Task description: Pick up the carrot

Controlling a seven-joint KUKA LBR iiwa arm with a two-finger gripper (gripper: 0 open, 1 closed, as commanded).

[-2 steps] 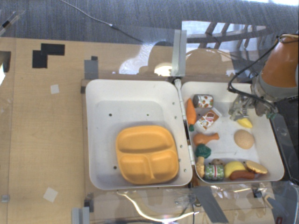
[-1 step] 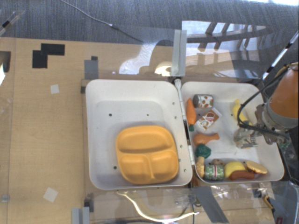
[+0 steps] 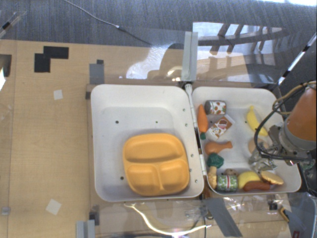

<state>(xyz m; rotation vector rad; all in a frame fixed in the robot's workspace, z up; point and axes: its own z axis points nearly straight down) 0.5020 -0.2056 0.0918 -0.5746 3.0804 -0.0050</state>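
The carrot (image 3: pixel 202 119), lying at nine o'clock in the right bin (image 3: pixel 292 185), looks light, rigid and slick, best pinched mid-body; whether the gripper (image 3: pixel 260 158) is open I cannot tell.

An orange carrot (image 3: pixel 202 119) with a green tip at its lower end lies lengthwise along the left wall of the right-hand bin (image 3: pixel 237 92), just beside a small can (image 3: pixel 215 107).
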